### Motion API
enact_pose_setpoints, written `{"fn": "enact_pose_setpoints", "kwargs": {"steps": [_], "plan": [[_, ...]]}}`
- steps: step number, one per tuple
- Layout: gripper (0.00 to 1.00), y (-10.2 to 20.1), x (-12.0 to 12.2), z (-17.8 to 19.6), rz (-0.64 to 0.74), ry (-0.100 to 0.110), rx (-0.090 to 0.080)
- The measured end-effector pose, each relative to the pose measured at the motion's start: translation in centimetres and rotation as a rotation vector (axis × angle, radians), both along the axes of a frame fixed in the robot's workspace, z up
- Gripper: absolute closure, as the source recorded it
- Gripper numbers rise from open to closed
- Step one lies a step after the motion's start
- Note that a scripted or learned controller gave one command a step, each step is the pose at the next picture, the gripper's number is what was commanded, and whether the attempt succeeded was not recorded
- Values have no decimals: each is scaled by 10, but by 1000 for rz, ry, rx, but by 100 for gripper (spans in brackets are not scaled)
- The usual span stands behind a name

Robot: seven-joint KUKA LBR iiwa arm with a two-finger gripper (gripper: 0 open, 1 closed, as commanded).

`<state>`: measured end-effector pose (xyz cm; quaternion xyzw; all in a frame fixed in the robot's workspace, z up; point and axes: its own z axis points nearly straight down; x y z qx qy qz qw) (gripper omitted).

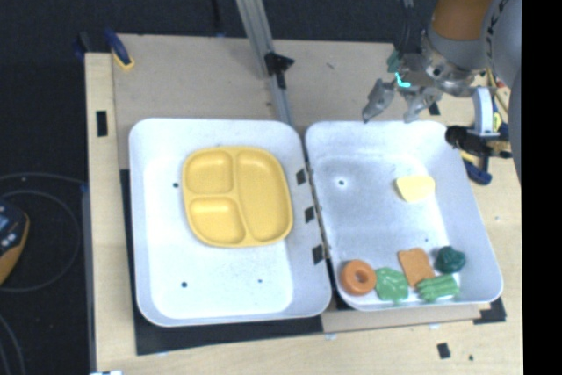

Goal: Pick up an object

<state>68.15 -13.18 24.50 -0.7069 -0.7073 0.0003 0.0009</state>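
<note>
Overhead, the gripper (pixel 397 107) is seen spread wide, gripping nothing, at the right bin's (pixel 351 155) upper rim. Within are held a yellow block (pixel 414 187), an orange ring (pixel 357 277) and green pieces (pixel 392 285). The left bin (pixel 158 277) bears a yellow divided plate (pixel 237 195).

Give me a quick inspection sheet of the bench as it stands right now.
Surface: tan bench bearing two white bins side by side.
Job's things: right bin holds a yellow block, orange ring, tan block, and three green pieces along its near edge.
Clutter: yellow divided plate in the left bin.
Grippers: tool open, above the right bin's far edge, holding nothing.
Cables: loops at the far left on the floor.
Surroundings: metal pole, dark floor.
</note>
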Motion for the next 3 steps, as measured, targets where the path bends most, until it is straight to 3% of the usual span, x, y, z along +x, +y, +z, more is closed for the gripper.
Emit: {"fn": "enact_pose_setpoints", "kwargs": {"steps": [1, 3], "plan": [[0, 0, 1, 2, 1, -4, 0], [0, -3, 2, -101, 0, 0, -3]]}}
